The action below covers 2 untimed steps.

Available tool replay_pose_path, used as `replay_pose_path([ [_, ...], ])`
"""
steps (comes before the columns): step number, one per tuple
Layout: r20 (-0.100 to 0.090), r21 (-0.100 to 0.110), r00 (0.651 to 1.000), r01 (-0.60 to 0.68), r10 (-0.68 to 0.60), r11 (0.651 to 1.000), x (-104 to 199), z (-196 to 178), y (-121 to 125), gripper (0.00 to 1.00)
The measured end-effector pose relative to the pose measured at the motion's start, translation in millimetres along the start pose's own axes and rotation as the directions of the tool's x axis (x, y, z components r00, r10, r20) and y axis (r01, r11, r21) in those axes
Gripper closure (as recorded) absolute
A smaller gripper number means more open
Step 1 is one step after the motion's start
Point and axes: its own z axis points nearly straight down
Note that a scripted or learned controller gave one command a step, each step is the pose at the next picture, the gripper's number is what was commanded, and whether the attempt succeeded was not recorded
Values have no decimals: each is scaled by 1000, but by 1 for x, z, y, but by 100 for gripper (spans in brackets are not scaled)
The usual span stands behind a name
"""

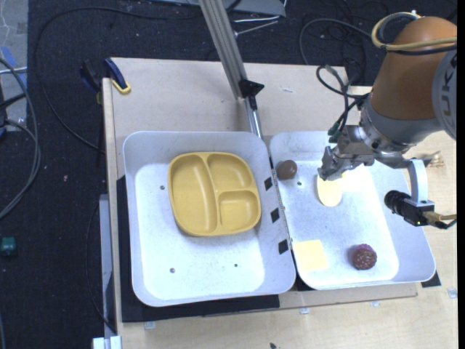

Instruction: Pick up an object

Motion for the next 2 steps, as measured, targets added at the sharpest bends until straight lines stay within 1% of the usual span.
replay_pose_path([
  [1, 0, -2, 1000, 1, -1, 1000, 59, -1, 2, 100],
  [2, 0, 2, 1000, 0, 0, 1000, 115, 20, 5, 100],
])
